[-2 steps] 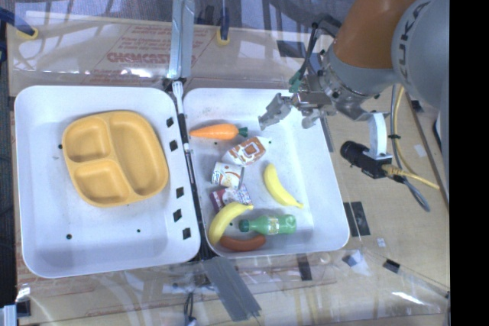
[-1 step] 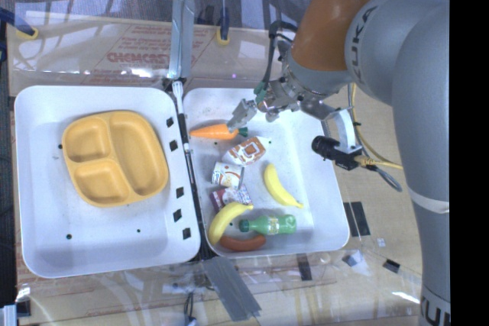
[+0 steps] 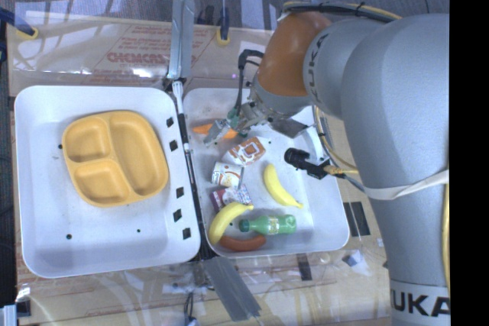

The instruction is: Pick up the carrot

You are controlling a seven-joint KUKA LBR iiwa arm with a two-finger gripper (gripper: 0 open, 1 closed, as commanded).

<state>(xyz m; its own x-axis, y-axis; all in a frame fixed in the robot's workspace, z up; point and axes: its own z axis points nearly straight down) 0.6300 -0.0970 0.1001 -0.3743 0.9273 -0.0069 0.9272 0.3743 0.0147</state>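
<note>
The gripper (image 3: 233,124) is seen lowered onto the carrot (image 3: 208,131) at the upper left of the right bin (image 3: 330,229); whether its fingers are closed cannot be told. The carrot is judged not yet lifted.

End effector (image 3: 229,126) seemingly covers part of carrot (image 3: 206,131).
</note>
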